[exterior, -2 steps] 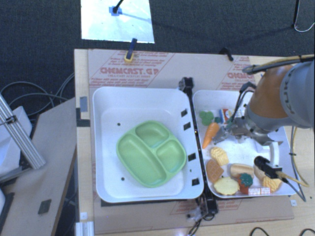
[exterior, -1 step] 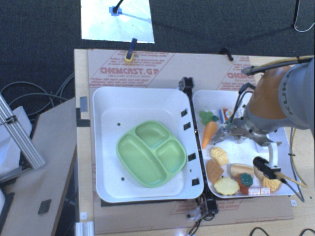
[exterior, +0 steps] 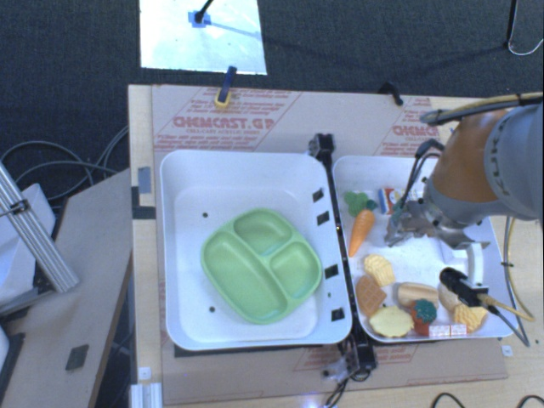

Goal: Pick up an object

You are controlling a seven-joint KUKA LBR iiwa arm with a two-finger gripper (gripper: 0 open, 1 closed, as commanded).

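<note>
My gripper [exterior: 399, 230] hangs low over the right bin [exterior: 374, 170], near its middle. An orange toy carrot [exterior: 360, 230] lies just left of it, clearly apart. Behind the carrot sit a green broccoli piece [exterior: 357, 201] and a small red, white and blue item [exterior: 389, 199]. Nothing shows under the gripper tip but the bare white floor of the bin.
More toy food lines the right bin's front: a yellow ridged piece [exterior: 379, 269], a brown waffle [exterior: 371, 295], a yellow slice [exterior: 390, 322], a bread roll [exterior: 416, 293], a red piece [exterior: 422, 311]. The left bin [exterior: 187, 228] holds a green divided plate [exterior: 262, 264].
</note>
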